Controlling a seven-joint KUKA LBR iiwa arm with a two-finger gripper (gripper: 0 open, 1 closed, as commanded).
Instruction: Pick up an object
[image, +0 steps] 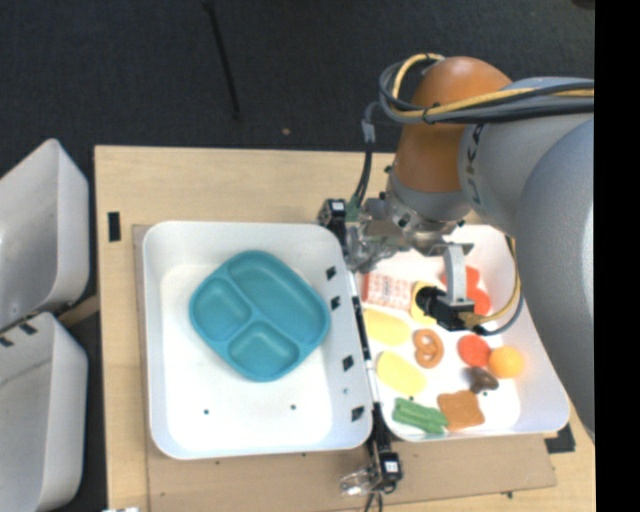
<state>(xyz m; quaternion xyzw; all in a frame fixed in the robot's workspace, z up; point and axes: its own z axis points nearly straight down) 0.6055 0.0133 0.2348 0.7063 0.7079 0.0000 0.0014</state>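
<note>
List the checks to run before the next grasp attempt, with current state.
1. Gripper over a bin: ok, it is above the upper left corner of the right bin.
2. Object already in the grasp: cannot tell.
3. Nearby target: ok, the red-and-white packet lies just below the gripper.
4. Other targets uncovered: ok, the pretzel, orange ball and green piece lie in plain view.
5. Spacing around targets: not ok, the right bin's items are crowded together.
6. Left bin: ok, it holds the blue divided plate, apart from the arm.
</note>
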